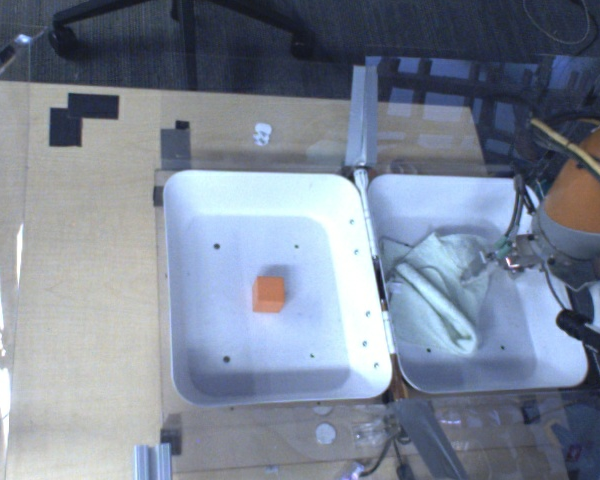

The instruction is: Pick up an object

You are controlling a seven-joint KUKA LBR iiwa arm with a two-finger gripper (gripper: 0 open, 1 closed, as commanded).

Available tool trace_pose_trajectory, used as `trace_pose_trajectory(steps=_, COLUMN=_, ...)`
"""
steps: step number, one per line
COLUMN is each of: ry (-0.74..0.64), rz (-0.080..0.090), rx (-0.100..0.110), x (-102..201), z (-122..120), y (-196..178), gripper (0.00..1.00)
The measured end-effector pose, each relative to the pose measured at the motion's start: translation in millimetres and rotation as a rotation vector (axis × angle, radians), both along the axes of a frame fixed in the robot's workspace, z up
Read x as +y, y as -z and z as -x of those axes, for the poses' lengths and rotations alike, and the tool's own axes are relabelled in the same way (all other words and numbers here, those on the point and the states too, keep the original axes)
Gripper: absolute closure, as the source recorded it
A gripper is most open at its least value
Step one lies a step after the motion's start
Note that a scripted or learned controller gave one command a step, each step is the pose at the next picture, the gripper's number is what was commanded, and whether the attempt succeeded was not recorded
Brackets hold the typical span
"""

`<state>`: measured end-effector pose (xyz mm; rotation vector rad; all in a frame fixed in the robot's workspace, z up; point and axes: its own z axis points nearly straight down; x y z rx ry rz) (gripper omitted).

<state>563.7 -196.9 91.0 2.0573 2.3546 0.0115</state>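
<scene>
Wooden tabletop (80, 298) carries two white bins. Left bin (195, 268): orange cube (269, 294), centre frame. Right bin (500, 353): crumpled pale cloth (435, 293); hand (495, 258) at its right edge, finger state unreadable. Risk: limp cloth slips from a shallow pinch.

Smooth white plastic bins (195, 268), crumpled pale cloth (435, 293), matt wooden bench (80, 298)

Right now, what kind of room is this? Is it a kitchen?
Not a kitchen; most likely a robot lab. A grey and orange robot arm reaches over two white bins on a wooden bench. One bin holds an orange block, the other a crumpled cloth, and an office chair base stands behind.
</scene>
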Motion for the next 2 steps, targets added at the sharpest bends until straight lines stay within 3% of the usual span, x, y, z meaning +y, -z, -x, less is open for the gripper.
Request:
trace_pose_trajectory(steps=1, ry=-0.002, rz=-0.002, rx=-0.004, x=1, z=-2, y=-12, gripper=1.00)
trace_pose_trajectory(steps=2, ry=0.276, rz=-0.006, rx=0.011, x=57, z=-22, y=-130, gripper=1.00)
